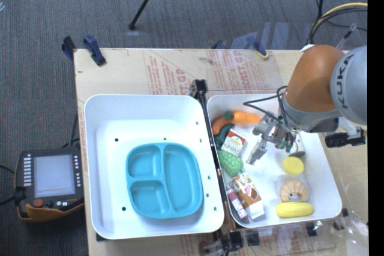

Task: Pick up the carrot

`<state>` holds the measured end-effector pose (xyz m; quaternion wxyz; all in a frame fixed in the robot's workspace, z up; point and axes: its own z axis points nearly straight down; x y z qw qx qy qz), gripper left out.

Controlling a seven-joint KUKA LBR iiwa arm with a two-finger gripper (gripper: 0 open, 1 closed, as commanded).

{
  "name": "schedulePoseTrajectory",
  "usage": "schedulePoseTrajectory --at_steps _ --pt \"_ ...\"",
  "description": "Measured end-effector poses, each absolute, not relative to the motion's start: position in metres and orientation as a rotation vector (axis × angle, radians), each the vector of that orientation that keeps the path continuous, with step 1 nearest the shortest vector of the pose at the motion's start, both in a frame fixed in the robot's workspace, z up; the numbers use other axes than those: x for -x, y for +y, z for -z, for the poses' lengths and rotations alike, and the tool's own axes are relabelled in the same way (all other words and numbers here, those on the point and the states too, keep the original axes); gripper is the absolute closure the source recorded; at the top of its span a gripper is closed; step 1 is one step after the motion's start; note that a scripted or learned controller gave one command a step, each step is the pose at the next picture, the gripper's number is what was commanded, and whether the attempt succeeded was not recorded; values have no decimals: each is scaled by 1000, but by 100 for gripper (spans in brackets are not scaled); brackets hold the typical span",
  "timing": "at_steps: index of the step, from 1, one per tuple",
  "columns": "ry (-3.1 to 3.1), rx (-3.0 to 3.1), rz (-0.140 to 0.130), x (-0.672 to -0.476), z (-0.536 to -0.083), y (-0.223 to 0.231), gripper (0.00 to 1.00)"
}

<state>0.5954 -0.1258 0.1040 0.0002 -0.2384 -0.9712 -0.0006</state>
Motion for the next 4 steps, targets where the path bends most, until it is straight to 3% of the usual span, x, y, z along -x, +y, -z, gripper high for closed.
schedulePoseTrajectory --at_steps 1,2,3,4 --pt "-3067 654 -1 -630 -88 -128 0" --pt "-2810 1389 -5 -635 -86 -159 0" --pt "-2820 1382 -3 -637 -97 -158 100" --pt "-2710 1591 1 -594 -136 -156 100"
